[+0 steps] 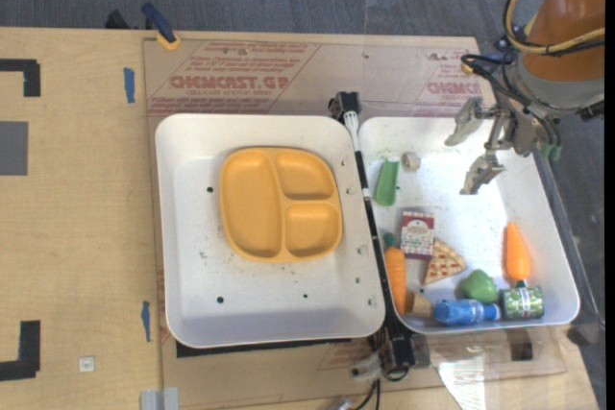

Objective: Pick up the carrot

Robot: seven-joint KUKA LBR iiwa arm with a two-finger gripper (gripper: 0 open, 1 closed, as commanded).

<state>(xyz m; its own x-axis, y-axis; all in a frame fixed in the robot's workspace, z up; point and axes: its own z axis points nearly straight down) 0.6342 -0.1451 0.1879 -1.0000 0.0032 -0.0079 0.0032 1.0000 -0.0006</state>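
An orange carrot (395, 277) with a green top lies along the left wall of the right bin (562, 235), pointing toward the front. A second orange, carrot-like piece (517, 251) lies near the bin's right wall. My gripper (473, 152) hangs over the back of the right bin, well behind both pieces. It is open with nothing between its fingers (480, 175).
The right bin also holds a green cylinder (386, 182), a small red-and-white carton (417, 233), a pizza slice (443, 262), a green pepper (478, 285), a blue bottle (466, 310) and a green can (522, 302). A yellow divided plate (281, 204) lies in the left bin (183, 235).
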